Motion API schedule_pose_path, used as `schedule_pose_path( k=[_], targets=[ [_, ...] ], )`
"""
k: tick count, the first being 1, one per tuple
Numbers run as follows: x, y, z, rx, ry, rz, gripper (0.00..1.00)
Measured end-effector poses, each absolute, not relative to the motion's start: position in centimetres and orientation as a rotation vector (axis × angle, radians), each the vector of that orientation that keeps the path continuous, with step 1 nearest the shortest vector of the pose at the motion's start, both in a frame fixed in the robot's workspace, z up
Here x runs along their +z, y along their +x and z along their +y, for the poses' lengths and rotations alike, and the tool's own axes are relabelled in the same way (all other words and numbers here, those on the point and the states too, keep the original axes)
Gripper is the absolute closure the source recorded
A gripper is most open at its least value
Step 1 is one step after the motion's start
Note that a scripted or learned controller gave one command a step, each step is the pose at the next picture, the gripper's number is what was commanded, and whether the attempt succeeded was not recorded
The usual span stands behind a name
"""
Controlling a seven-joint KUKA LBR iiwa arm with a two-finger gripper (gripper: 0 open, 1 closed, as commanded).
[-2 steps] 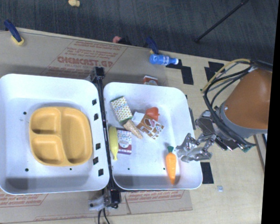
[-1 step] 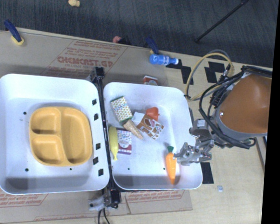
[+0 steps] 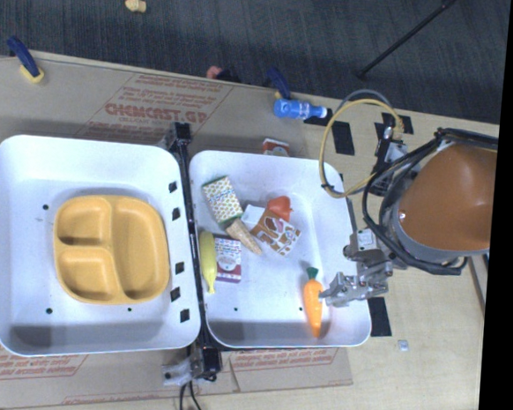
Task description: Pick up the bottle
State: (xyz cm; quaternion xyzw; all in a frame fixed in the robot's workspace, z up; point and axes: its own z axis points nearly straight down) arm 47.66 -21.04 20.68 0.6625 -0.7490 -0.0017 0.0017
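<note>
Arm: grey with an orange band, reaching in from the right over the right bin's point(image 3: 335, 334) right rim.
Jaws: the gripper point(image 3: 343, 290) hangs at the right bin's right edge, just beside the carrot; nothing lies between its fingers, and whether they stand open or closed I cannot tell.
Bottle: the bottle point(image 3: 299, 110), blue with a clear neck, lies on its side on the counter point(image 3: 419, 381) behind the right bin, outside both bins and well apart from the gripper.
Carrot: the carrot point(image 3: 314, 308), orange with a green top, lies in the right bin near its right wall, tip toward the front.
Banana: the banana point(image 3: 207, 259) lies along the right bin's left wall.
Packets: a patterned box point(image 3: 222, 201), a red-and-white carton point(image 3: 277, 230) and a small red-and-white packet point(image 3: 227, 259) crowd the middle of the right bin, some touching.
Left bin: the left bin point(image 3: 20, 172) holds a yellow divided plate point(image 3: 112, 248), lying flat at its middle.
Cardboard: a printed cardboard sheet point(image 3: 158, 103) lies under both bins.
Clips: blue clips point(image 3: 25, 59) sit at the cardboard's back edge.
</note>
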Motion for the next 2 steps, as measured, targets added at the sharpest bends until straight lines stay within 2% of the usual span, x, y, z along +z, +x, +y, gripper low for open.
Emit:
schedule_pose_path(
  k=[1, 2],
  targets=[
    [19.3, 47.6, -21.0, -0.01, 2.376, -2.048, 1.0],
    [19.4, 47.7, -19.4, -0.004, 2.681, -1.635, 1.0]
  ],
)
